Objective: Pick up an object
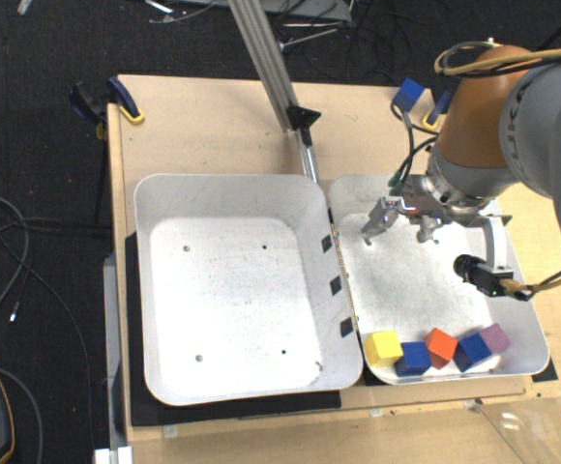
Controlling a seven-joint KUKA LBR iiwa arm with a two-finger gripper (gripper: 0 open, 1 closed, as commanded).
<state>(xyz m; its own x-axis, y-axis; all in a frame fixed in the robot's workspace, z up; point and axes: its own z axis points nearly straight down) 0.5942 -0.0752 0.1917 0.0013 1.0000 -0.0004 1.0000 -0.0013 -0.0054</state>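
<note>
Several small blocks lie along the near edge of the right bin (397, 288): a yellow block (384, 346), a blue block (414, 358), an orange block (442, 345), another blue block (473, 350) and a purple block (495, 337). My gripper (398, 222) hangs over the far part of the right bin, well away from the blocks. Its two fingers are spread apart with nothing between them, so it is open.
The left bin (227, 288) sits beside the right one on the wooden bench. A metal pole (266, 56) slants in from the top to the gap between the bins. A blue clamp (409, 95) and cables sit behind the arm.
</note>
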